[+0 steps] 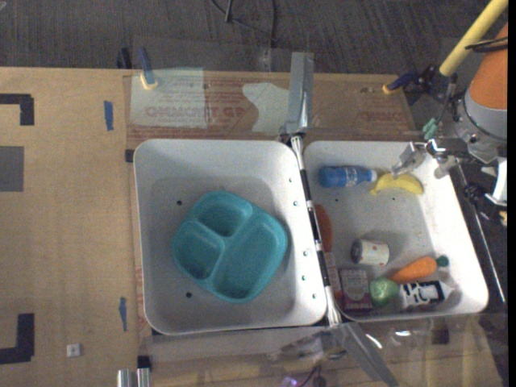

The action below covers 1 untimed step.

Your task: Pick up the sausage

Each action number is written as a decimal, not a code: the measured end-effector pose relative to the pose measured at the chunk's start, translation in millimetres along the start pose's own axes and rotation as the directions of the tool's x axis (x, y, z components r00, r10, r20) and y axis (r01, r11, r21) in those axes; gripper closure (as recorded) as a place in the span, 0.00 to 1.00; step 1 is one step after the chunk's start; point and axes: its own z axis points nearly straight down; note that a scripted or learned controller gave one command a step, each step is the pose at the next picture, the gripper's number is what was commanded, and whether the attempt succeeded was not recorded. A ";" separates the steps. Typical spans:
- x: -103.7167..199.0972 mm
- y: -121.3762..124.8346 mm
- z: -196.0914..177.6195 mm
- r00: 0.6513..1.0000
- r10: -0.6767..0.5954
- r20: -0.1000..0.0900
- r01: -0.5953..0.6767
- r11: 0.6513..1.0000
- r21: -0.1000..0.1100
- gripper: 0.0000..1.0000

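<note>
The sausage (323, 226) is a slim reddish-brown piece lying lengthwise against the left wall of the right bin (472, 240). My gripper (419, 165) hangs at the far right corner of that bin, just above the yellow banana (397, 185). Its fingers stand apart with nothing between them. It is well to the right of the sausage and further back.
The right bin also holds a blue bottle (345, 176), a small can (370, 252), a carrot (418, 268), a green fruit (384, 289), a black-and-white carton (423, 294) and a flat packet (353, 287). A teal divided plate (230, 246) lies in the left bin (153, 176).
</note>
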 end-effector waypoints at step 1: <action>70.2 -10.2 122.3 0.958 0.286 0.000 -0.286 0.958 -0.001 0.00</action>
